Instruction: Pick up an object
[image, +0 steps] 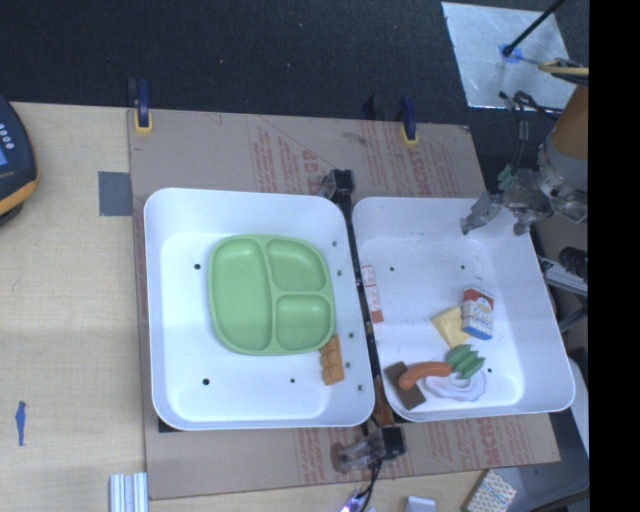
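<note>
Claw (497, 213) hovers spread over the right bin's (420, 240) far corner, well apart from the carrot (425, 373).

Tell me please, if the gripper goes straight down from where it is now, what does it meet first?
Probably the bare white floor near the far right corner of the right bin. The gripper hangs there, away from the toys. Depth is uncertain from this single view.

A robotics lab: a pale wooden desk (70, 330) carries a brown cardboard sheet (300, 150) held by blue spring clamps (141, 105), two shallow white plastic bins (170, 300) side by side, toy items inside, and dark carpet (250, 45) beyond
</note>
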